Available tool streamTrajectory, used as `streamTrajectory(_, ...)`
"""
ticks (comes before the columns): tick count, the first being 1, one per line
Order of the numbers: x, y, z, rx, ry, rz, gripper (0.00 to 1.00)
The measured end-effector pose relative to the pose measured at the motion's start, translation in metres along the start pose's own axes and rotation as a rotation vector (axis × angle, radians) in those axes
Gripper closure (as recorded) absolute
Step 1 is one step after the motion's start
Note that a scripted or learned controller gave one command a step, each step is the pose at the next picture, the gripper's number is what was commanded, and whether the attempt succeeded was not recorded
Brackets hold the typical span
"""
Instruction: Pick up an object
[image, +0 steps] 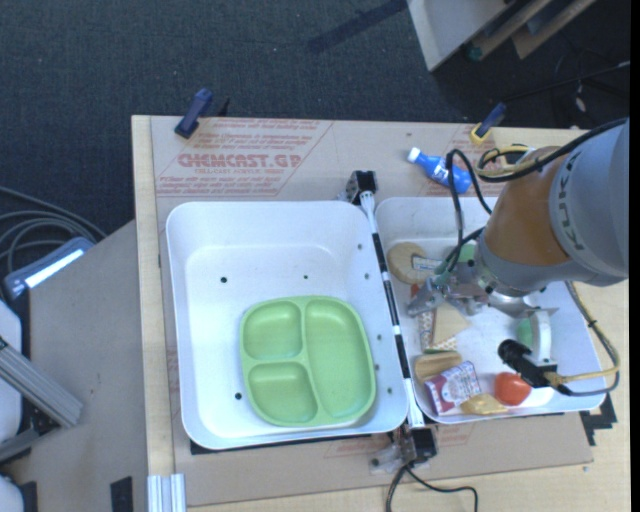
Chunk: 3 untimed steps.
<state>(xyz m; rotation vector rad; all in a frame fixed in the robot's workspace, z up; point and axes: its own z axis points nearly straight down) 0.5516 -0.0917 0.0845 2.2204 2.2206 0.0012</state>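
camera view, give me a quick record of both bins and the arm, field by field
left bin: holds a green divided tray, three compartments, lying flat
right bin: holds a clutter of small items, among them a red ball, a red and white packet, a tan round piece
arm: reaches in from the right, over the right bin
pincer: low over the right bin's left side, finger state unclear
bench top: blue tube behind the right bin

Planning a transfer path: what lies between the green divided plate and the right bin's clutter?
In the camera view, the two bins' adjoining white rims separate the green divided plate from the clutter.
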Motion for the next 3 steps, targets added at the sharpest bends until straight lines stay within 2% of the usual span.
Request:
streamTrajectory(1, -0.002, -0.022, 0.0, 0.003, 0.001, 0.001, 0.0)
streamTrajectory(2, -0.002, -0.021, -0.011, -0.001, 0.001, 0.001, 1.0)
streamTrajectory(3, 0.033, -0.022, -0.101, 0.0, 0.001, -0.001, 1.0)
